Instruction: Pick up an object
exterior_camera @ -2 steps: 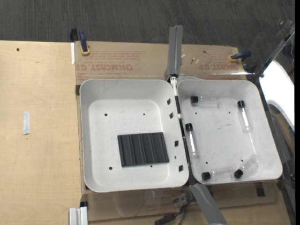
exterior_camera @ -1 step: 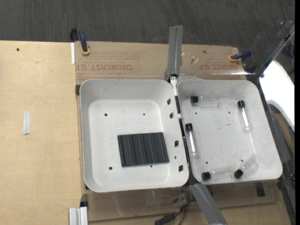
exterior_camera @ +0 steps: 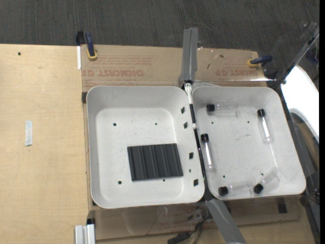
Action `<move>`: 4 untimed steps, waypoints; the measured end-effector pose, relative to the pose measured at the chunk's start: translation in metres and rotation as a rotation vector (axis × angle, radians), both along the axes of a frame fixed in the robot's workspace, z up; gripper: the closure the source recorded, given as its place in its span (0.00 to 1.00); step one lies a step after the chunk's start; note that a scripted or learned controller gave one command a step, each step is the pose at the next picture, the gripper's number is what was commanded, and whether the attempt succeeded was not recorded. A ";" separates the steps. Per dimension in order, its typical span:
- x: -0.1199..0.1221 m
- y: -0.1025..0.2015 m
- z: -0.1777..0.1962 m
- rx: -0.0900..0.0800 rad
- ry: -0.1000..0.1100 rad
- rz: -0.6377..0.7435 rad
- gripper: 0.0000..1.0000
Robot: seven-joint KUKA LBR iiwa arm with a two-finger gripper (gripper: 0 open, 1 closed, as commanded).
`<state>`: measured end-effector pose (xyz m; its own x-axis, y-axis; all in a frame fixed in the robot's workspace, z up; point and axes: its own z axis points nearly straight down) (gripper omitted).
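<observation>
A dark grey ribbed rectangular panel (exterior_camera: 155,161) lies flat on the floor of the left bin (exterior_camera: 101,136), toward its front. In the right bin (exterior_camera: 238,141) lie several clear plastic tubes with black caps. One tube (exterior_camera: 207,151) runs along the left wall. Another tube (exterior_camera: 264,127) lies near the right wall. A third (exterior_camera: 219,108) rests at the back left. Two black caps (exterior_camera: 223,190) (exterior_camera: 258,188) sit by the front wall, their clear bodies hard to make out.
A grey upright post (exterior_camera: 190,55) stands behind the seam between the bins. Clamps (exterior_camera: 89,49) (exterior_camera: 258,61) hold the cardboard sheet (exterior_camera: 132,67) at the back. A small silver piece (exterior_camera: 28,133) lies on the wooden bench at left. A white curved shape (exterior_camera: 303,93) sits at the right edge.
</observation>
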<state>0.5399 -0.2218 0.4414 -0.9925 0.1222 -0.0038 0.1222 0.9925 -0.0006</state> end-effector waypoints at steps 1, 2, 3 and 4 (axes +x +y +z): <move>0.080 0.000 0.000 0.001 0.000 0.011 1.00; 0.102 0.000 0.000 0.000 -0.001 0.064 1.00; 0.113 0.000 0.001 0.000 -0.002 0.103 1.00; 0.120 0.001 0.001 -0.001 -0.002 0.174 1.00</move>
